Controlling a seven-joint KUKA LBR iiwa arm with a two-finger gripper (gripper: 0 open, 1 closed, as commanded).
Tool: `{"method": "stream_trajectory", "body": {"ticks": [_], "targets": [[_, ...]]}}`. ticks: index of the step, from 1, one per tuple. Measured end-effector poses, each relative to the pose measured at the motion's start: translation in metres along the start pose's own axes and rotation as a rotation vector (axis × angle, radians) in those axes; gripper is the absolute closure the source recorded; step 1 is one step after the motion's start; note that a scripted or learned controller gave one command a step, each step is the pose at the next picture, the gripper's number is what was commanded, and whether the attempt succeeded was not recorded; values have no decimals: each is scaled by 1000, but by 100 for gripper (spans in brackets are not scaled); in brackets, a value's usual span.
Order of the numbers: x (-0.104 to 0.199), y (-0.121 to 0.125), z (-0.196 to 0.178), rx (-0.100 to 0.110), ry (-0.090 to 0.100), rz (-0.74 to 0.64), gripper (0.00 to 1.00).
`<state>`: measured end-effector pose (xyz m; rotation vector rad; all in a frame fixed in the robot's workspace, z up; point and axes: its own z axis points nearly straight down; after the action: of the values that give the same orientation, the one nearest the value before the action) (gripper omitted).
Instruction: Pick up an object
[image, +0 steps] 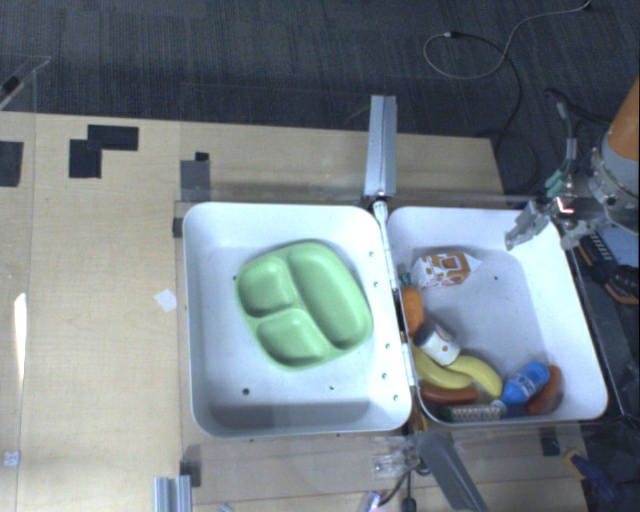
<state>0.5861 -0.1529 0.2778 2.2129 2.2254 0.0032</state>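
End effector is seen at the upper right of the frame, over the far right corner of the right bin. Nothing is seen held in it, and how far it is open cannot be told from this view.

Candidate objects are clustered in the right bin, along its left wall and near edge, toward the lower middle of the frame. One banana lies closest to the bin's open floor; it is judged light, fairly stiff if it is a toy, smooth and curved, and best taken across its middle, where the body is narrowest for a pinch. One white packet with orange print lies apart, in the upper part of the bin; it is judged very light, flat and crinkly, hard to get under, so its raised edge would be the place to take it. One orange item lies against the divider, likely awkward to reach. One blue item and one reddish-brown item touch each other in the lower right corner; a red piece lies under the banana.

One green tray with three compartments sits alone in the left bin; it is judged light, stiff and too broad except at its rim.

Two bins stand on the counter.
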Motion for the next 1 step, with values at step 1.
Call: {"method": "stream_trajectory", "body": {"ticks": [1], "targets": [[1, 2, -12, -6, -1, -6, 100]]}}
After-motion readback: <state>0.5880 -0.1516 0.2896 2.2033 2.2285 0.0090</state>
